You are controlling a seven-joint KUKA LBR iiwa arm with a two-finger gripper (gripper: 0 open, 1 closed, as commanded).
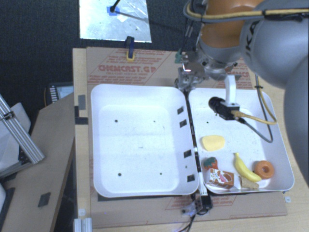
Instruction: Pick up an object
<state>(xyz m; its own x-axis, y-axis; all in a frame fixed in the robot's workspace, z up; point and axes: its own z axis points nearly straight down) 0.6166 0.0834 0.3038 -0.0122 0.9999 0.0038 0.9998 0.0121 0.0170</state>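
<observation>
The two-finger gripper (190, 77) hangs below the grey arm with its orange band (231, 4), at the far end of the ridge where the two shallow white bins meet. I cannot tell how far it is open, and nothing is seen in its hold.

I take this ridge as landmark. To the right of it is the right white bin (277, 144). There a pale yellow oval piece (213, 142) lies near the ridge, about halfway along. A small red and green object (210, 163) and a red printed packet (222, 178) lie at the near end – close to the ridge. The yellow plastic banana (243, 167) is further right, and the orange ring-shaped doughnut (264, 169) beyond it. To the left is the left white bin (137, 139).
</observation>
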